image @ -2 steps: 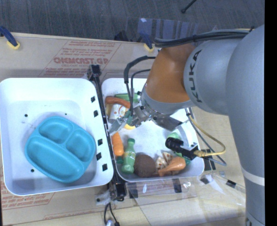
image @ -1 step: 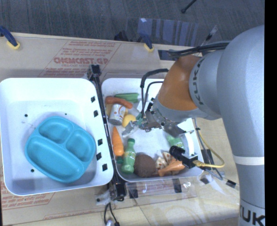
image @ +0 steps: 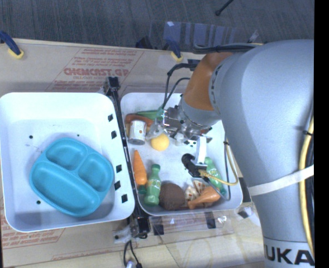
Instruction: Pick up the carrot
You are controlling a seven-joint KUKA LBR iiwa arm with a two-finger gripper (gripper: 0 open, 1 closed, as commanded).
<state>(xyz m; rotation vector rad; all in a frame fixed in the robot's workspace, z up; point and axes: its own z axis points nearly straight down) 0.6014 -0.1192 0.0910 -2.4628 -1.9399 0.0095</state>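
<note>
The shallow white plastic left bin (image: 8, 102) holds a single thing, a sky-blue plastic plate (image: 72, 175) with three compartments, lying flat toward the bin's near-left part. It is well apart from the work and plays no role in this pick.

All the clutter is across the divider in the white plastic right bin (image: 143, 98). The carrot (image: 139, 168), a slim orange tapered toy, lies lengthwise just beside that bin's left wall, its narrow end pointing far. A small green plastic bottle (image: 153, 184) sits against its right side at the near end. Hemmed in by wall and bottle, it probably leaves little room for a grasp across its width.

Far of the carrot stands a short white-and-brown can (image: 136, 130), and to its right a round yellow ball (image: 160, 143). A dark brown rounded lump (image: 172, 196) rests at the near wall.

The gripper (image: 178, 128) hangs over the bin's far middle, just right of the ball and apart from the carrot, so I judge the approach not yet made. Whether it is open or closed cannot be told, and nothing is seen held in it.

Farther right, an orange tapered wedge (image: 207, 195) lies at the near-right corner and could be mistaken for the target. The grey arm (image: 265, 121) covers that side.
</note>
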